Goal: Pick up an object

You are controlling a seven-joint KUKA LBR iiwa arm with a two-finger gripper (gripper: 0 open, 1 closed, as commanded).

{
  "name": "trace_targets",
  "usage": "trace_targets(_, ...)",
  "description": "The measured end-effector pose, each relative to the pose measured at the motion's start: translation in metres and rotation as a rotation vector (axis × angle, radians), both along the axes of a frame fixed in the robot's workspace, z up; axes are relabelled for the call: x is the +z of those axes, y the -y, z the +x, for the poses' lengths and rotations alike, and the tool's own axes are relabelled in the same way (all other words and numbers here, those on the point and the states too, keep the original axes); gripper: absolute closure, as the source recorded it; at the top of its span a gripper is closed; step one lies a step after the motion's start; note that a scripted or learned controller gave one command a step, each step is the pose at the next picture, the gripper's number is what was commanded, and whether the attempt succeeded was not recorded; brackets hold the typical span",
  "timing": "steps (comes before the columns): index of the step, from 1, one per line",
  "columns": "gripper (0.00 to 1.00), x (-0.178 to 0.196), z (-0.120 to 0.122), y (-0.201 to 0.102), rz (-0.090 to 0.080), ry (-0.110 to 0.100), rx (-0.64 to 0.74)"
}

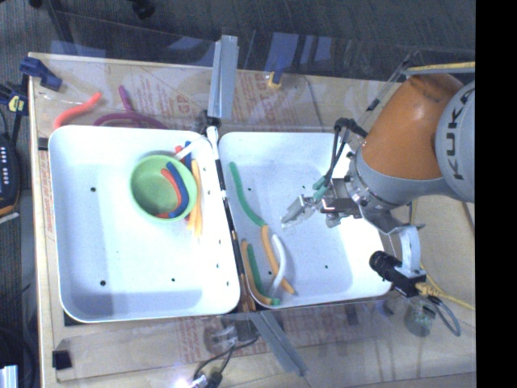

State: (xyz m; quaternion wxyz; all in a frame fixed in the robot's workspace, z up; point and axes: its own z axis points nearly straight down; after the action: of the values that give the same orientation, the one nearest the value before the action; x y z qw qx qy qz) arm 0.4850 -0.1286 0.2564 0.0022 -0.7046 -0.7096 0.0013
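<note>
My gripper point(297, 213) hangs over the right bin point(339, 277), a little toward three o'clock of its middle, with my arm point(420, 136) coming in from three o'clock. The two metal fingers point(292, 215) point toward nine o'clock and stand a small way apart, a narrow wedge of white bin floor showing between their tips. Nothing sits between them, and I cannot tell whether the tips touch the floor or hover just above it.

The things I could pick up lie along the nine o'clock side of this bin. A long green strip point(245, 194) runs from the eleven o'clock corner down toward the middle, near my fingertips but apart from them. Below it, toward seven o'clock, an orange strip point(271, 253), a pale grey curved piece point(280, 267) and a second green strip point(257, 277) lie bunched together against the bin's wall, overlapping one another.

In the left bin point(97, 281), a green bowl point(163, 187) rests toward one o'clock of the centre, with red and blue pieces inside it and an orange stick point(196, 208) just beside its three o'clock rim.
</note>
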Motion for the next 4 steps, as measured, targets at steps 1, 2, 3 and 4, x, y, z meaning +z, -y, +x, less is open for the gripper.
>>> trace_targets(1, 0.0, -0.12, 0.02, -0.016, -0.001, -0.002, -0.096)
trace_targets(2, 0.0, -0.16, 0.014, 0.001, 0.001, 0.014, 0.145)
trace_targets(3, 1.0, -0.149, 0.015, 0.001, 0.003, 0.01, 0.15)
trace_targets(4, 1.0, -0.032, 0.036, -0.067, 0.0, 0.003, 0.039)
